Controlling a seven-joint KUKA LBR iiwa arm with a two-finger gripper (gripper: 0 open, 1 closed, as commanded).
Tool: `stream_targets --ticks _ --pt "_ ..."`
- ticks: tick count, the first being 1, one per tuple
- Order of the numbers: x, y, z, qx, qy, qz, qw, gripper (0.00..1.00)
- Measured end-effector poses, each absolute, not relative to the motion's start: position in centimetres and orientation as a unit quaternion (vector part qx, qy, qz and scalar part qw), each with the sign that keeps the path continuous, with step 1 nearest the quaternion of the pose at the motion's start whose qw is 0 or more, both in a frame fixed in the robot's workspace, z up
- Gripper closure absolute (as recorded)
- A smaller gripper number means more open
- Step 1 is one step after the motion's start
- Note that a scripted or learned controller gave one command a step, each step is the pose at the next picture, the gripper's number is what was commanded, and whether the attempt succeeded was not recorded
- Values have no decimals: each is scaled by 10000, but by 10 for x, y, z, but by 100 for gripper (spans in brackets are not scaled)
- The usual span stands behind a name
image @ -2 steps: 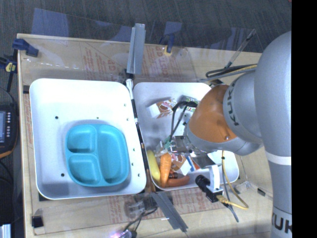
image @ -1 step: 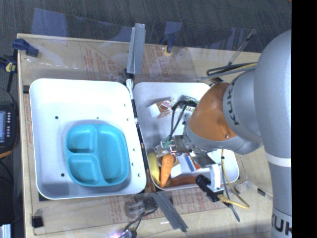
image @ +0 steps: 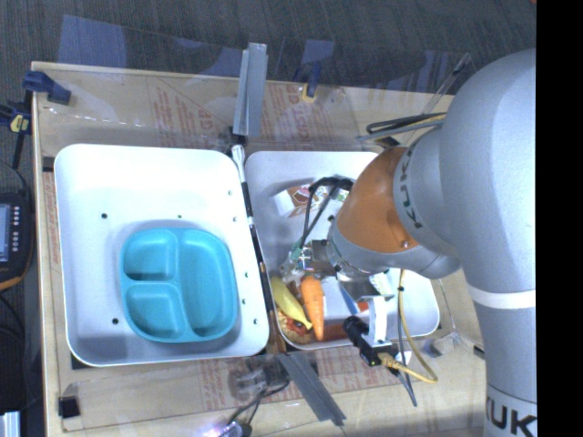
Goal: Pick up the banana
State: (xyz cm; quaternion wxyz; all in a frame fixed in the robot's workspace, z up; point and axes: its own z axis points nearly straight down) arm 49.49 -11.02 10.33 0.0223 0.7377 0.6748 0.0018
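Reaching low into the right bin (image: 273, 167), my gripper (image: 314, 260) hangs just above the banana (image: 289, 304) and carrot (image: 312, 302) lying side by side at its near-left corner, while the blue divided plate (image: 179, 282) sits in the left bin (image: 82, 208) beyond.

arm (image: 428, 217) over right bin (image: 273, 176) | banana (image: 288, 304) touching carrot (image: 312, 302) | blue tray (image: 178, 283) in left bin (image: 82, 180)

One fixed overhead cam, slanted down on both bins (image: 82, 244), arm (image: 474, 180) from right.
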Motion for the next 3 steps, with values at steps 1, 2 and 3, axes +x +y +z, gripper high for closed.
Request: stream_targets --ticks 1,2,3 --pt "496 -111 113 7361 6764 15 231 100" --pt "497 -118 116 7386 6735 3 293 0" --pt "499 -157 210 8224 5689 -3 -14 0"
